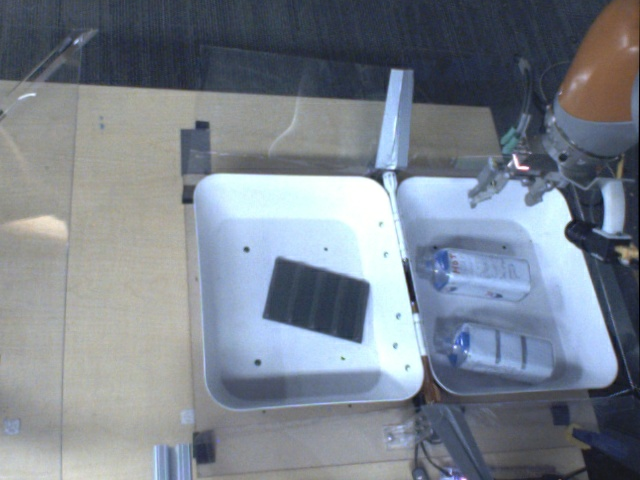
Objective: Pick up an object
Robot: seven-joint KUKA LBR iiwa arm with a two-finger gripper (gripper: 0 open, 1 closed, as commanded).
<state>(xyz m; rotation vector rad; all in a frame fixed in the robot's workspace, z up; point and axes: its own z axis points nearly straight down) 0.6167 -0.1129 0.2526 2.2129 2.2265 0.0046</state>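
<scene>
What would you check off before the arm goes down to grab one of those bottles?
1. Gripper carrying nothing: ok, fingers spread with nothing between them.
2. Gripper above the bin with the bottles: ok, it hangs over the right bin's far edge.
3. Targets lying apart: ok, the upper bottle and lower bottle lie on their sides with a gap between them.
4. Gripper lined up over a bottle: not ok, both lie nearer the camera than the gripper.
5. Other items out of the way: ok, the dark ribbed pad sits in the left bin.
</scene>
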